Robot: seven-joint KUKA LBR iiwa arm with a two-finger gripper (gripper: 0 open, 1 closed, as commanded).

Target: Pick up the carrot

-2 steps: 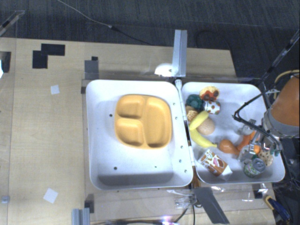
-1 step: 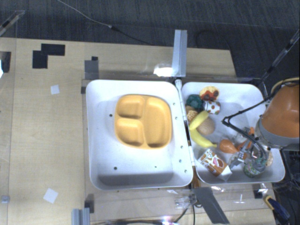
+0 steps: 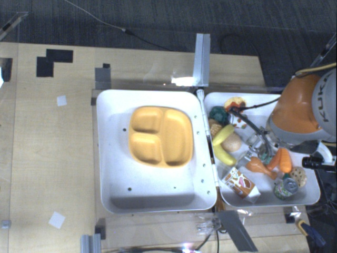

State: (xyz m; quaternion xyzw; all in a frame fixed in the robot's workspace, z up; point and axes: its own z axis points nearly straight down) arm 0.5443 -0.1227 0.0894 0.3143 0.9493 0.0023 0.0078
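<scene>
in the right bin [image 3: 315, 195], toys lie crowded. the carrot [image 3: 283, 160] sits at four o'clock, touching an orange drumstick [image 3: 257, 166]. the claw [image 3: 261, 144] hovers just at its ten o'clock, probably lining up; whether it is clenched, i cannot tell.

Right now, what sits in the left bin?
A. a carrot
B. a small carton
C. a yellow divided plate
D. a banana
C: the yellow divided plate lies alone in the left bin, while the banana, carrot and small carton all lie in the right bin.
</scene>
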